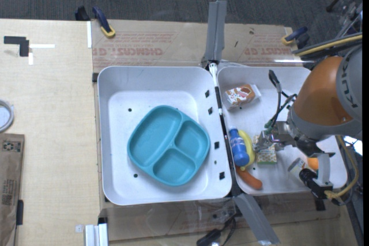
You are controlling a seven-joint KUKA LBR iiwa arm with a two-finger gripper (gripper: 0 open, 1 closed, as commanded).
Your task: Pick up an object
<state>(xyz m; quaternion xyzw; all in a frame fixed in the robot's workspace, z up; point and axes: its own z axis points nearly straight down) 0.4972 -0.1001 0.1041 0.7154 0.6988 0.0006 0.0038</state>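
While the arm (323,101) reaches in from the right over the right bin (288,75), its pincer (266,144) sits low in the middle of that bin, right on top of a small greenish patterned block (266,155). Honestly can't tell how the pincer stands or whether it has anything, it's too small and cluttered with cables there.

Stuff in the right bin: a blue bottle (238,147) lying along the left wall, a yellow banana-looking thing (247,141) tucked just beside it, touching or nearly so. Below those, near the front left corner, there's an orange-red sausage-shaped object (250,180). Up toward the back, well apart from the pincer, lies a packaged snack (240,95) in a white and orange wrapper. Something small and orange (312,162) peeks out under the arm on the right side, can't say what it is.

The left bin (109,124) holds a teal divided plate (168,145) with three compartments, sitting tilted roughly in the middle.

Both bins rest on the counter (46,95), with cardboard (150,43) behind them and a couple of blue and yellow clamps (104,23) at the back edge.
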